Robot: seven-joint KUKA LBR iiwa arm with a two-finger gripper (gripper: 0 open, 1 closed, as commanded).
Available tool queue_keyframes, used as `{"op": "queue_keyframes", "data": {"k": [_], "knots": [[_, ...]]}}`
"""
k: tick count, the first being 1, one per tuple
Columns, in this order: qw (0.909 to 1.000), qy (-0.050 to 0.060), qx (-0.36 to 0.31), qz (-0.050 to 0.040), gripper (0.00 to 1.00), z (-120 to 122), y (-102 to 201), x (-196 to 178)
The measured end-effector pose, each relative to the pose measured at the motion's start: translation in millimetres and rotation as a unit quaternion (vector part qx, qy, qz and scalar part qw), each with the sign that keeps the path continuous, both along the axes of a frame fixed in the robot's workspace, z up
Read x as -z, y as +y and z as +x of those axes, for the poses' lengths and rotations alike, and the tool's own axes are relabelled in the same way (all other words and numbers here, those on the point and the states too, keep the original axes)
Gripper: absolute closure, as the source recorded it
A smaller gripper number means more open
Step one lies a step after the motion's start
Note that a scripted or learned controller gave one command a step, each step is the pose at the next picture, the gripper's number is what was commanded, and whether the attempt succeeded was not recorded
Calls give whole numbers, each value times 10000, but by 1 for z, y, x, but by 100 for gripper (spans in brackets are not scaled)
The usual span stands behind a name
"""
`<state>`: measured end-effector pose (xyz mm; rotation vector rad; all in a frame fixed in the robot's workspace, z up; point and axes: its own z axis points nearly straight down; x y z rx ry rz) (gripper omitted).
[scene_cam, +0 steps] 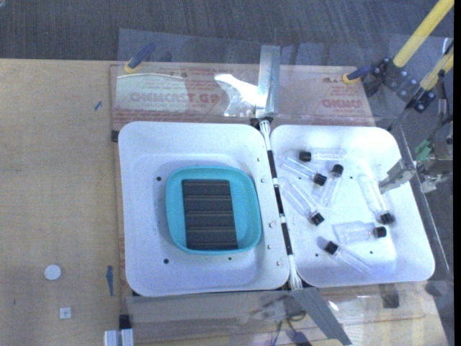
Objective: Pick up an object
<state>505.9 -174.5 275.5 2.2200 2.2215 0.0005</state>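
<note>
The left bin (137,193) carries a teal tray (248,215) with a dark ridged block (209,213). In the right bin (410,258) lie clear vials with black caps. The vial (370,192) close to the bin's right edge is just beside the gripper (400,176). Its long axis runs from the far edge toward the near right corner, with the cap at the near end. Whether the gripper is wide or closed, I cannot tell. For a good pick, I think it should close across this axis, at the middle of the body.
</note>
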Motion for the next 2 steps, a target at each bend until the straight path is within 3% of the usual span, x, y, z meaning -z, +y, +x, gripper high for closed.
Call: {"op": "queue_keyframes", "data": {"k": [1, 2], "knots": [[9998, 0, -221, 0, 0, 15, -26, 121], [9994, -25, -329, 46, 0, 20, -38, 179]]}}
